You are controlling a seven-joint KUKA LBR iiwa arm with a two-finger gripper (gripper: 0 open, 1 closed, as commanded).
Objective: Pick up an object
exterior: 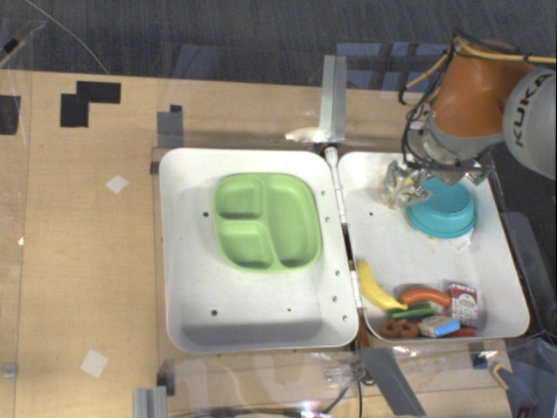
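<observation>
My gripper (402,187) hangs over the upper part of the right bin (374,233), just left of a teal bowl (444,212). Its metal fingers point down with nothing seen between them. Along the bin's front lie a yellow banana (376,288), an orange carrot-like piece (424,297), a brown pretzel-like piece (402,327), a red and white box (463,302) and a small blue and white block (439,326). In the left bin (187,259) sits a green divided plate (265,221).
A metal divider post (335,103) stands between the bins at the back. The grey arm with its orange band (474,94) comes in from the upper right above the bowl. Wooden bench (78,251) surrounds the bins.
</observation>
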